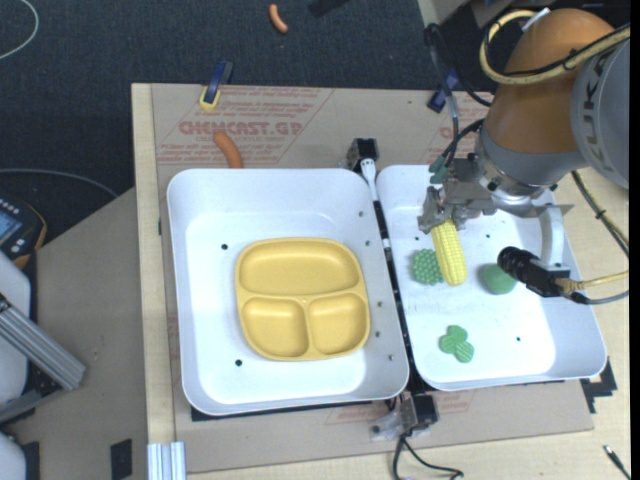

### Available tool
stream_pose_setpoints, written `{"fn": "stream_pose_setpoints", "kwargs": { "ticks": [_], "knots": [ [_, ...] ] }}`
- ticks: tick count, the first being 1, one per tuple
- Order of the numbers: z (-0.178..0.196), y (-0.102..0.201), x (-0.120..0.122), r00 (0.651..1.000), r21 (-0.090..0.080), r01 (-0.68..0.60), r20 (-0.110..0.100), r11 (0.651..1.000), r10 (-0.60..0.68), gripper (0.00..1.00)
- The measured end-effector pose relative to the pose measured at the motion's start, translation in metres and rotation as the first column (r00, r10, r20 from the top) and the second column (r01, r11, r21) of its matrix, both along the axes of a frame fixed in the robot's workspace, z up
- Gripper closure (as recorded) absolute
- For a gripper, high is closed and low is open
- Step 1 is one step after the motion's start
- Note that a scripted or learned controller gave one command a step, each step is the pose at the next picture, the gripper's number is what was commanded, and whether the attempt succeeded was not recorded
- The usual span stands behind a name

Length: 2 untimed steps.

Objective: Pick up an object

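A yellow corn cob [450, 254] lies in the right bin [570, 343], pointing away from me. Touching its left side is a green bumpy round piece [427, 266]. A smooth green ball [496, 279] rests to the right of the cob, and a small green leafy piece [457, 343] lies nearer the front. My gripper [441, 211] hangs from the orange-banded wrist right at the cob's far end. Whether it touches the cob is hidden by the wrist.
The left bin [200, 268] holds a yellow three-compartment plate [301, 298]. A black part with a cable [530, 271] juts out beside the green ball. An orange sausage shape [229, 149] and a clip [213, 86] lie on the cardboard behind the bins.
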State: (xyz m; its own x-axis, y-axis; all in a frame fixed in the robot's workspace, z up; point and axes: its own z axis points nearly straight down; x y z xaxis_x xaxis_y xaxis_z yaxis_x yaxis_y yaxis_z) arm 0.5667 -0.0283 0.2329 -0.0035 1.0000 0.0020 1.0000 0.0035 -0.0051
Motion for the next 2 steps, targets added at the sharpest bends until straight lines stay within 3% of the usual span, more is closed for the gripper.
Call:
{"fn": "stream_pose_setpoints", "kwargs": {
  "ticks": [2],
  "knots": [
    [-0.019,0.053,-0.084,1.0,0.0,0.001,-0.001,1.0,-0.001,1.0]
  ]
}}
